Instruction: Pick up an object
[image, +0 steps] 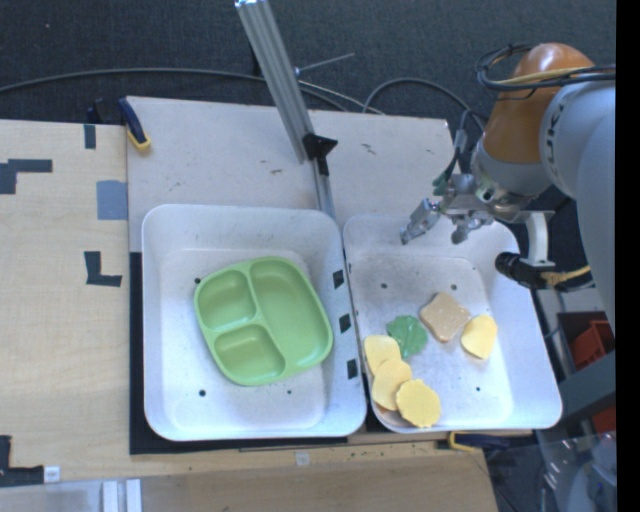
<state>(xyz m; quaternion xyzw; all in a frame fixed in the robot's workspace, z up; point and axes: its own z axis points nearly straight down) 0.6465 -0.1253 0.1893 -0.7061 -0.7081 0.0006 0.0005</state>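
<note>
My gripper (438, 229) hangs open above the far edge of the right bin (520, 395), with nothing between its fingers. Below it in that bin lie a tan bread-like slice (444, 316), a green leafy piece (406, 334) and several yellow chips: one at the right (480, 337) and three stacked near the bin's front left (398, 381). The gripper stands well clear of all of them, toward the back of the bin.
The left bin (160, 300) holds a green divided plate (262, 320). A slanted metal rod (285, 85) runs down to the divide between the bins. Cables lie on the bench behind the bins.
</note>
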